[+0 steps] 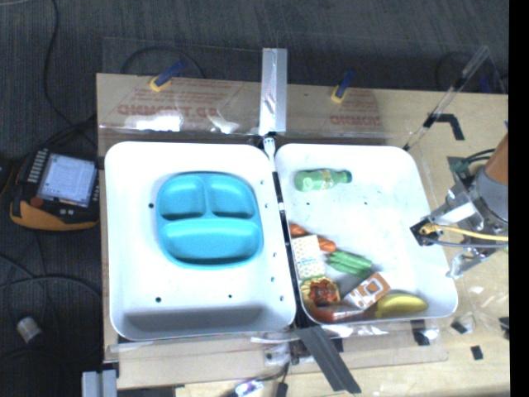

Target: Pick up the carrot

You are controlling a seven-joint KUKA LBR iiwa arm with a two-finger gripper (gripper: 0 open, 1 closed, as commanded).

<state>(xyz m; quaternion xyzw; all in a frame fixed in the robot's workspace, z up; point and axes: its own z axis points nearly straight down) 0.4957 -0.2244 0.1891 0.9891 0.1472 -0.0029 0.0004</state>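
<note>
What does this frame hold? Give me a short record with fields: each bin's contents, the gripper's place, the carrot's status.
left bin: blue divided plate
right bin: green bottle near the far wall; toy food piled along the near wall
pile: carrot (small orange piece, partly hidden), patterned carton, green vegetable, banana
gripper: at the right bin's right rim, apart from the pile
carrot status: lying in the bin, not held

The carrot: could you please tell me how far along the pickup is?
Nothing looks done: the carrot lies in the right bin, beside a white carton near the bin's left wall. In hand: the gripper is at that bin's right rim, well apart from the carrot. Left: reaching across, grasping and lifting.
</note>
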